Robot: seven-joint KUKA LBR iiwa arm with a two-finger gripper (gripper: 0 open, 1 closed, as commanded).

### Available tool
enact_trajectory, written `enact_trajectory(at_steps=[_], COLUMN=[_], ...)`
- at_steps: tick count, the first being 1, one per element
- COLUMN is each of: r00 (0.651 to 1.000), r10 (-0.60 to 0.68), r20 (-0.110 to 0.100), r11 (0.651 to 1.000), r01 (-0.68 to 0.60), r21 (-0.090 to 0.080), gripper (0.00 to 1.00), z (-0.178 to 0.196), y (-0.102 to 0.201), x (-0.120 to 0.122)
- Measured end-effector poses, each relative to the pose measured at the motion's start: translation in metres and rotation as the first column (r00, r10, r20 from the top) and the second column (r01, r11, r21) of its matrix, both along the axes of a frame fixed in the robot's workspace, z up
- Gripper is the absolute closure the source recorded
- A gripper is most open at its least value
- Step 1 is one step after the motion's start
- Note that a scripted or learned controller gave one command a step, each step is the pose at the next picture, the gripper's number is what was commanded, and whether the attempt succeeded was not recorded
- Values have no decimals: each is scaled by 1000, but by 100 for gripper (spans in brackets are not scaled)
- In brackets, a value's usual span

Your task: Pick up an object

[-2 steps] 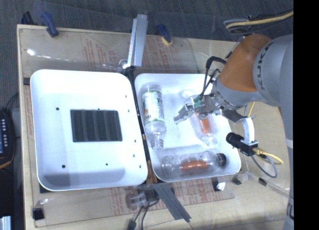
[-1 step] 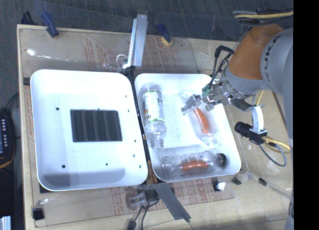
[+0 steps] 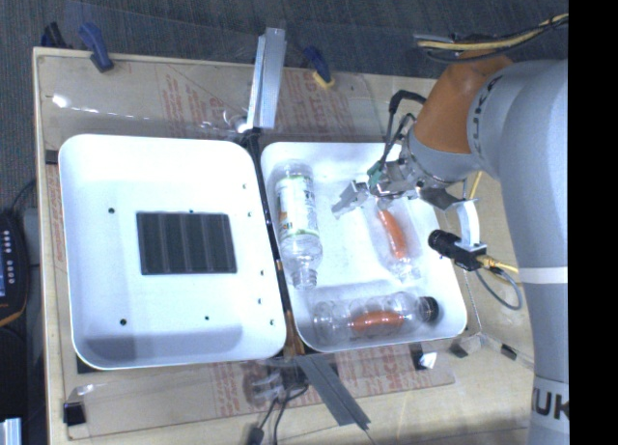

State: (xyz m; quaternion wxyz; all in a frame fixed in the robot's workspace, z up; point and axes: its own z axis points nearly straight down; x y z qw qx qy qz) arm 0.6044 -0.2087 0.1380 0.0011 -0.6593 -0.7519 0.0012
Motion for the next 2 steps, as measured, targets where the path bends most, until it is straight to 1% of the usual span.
enact_trajectory(at_steps=[1, 2], r00=[999, 1000], r10=[-47, 14], r20=[1, 1], r11=[999, 1000], r01=[47, -14], r21=[1, 1], gripper=[0, 0], z=[30, 72], y=[-1, -1], x=[29, -27])
